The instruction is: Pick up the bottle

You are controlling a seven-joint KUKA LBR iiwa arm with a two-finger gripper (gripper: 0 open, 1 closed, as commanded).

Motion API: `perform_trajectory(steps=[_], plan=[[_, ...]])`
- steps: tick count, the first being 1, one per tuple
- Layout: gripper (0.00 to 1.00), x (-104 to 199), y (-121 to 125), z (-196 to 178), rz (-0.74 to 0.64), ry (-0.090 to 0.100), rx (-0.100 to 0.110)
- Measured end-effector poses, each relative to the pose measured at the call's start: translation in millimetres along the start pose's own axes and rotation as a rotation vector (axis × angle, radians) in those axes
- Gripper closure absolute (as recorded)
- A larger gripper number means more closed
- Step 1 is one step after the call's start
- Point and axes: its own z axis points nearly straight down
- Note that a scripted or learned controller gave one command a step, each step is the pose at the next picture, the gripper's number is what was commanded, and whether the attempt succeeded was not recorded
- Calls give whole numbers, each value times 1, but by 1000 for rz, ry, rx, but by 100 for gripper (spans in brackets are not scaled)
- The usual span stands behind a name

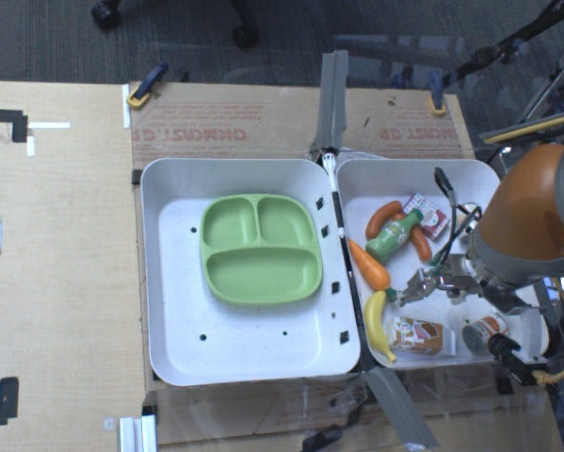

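Observation:
The green bottle (393, 236) lies tilted in the right bin (470, 172), its white cap pointing up and right. A red sausage (383, 217) touches its upper side, and an orange carrot (369, 264) lies at its lower left. My gripper (413, 287) hovers below and to the right of the bottle, apart from it, over bare bin floor. It is open, with nothing between its fingers. The grey arm with its orange band (536, 205) covers the bin's right part.
Also in the right bin are a banana (377, 323), a snack packet (421, 335), a can (485, 331), a small red-and-white packet (427, 213) and an orange-red piece (421, 244). The left bin (169, 281) holds a green divided plate (261, 249).

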Motion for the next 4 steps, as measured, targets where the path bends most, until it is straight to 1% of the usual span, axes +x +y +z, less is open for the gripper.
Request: perform_trajectory(steps=[1, 2, 3, 4], plan=[[0, -58, 2, -16, -137, -1, -2], [100, -59, 2, -22, -133, 0, 2], [100, 8, 0, 41, -70, -1, -1], [0, 8, 0, 41, -70, -1, -1]])
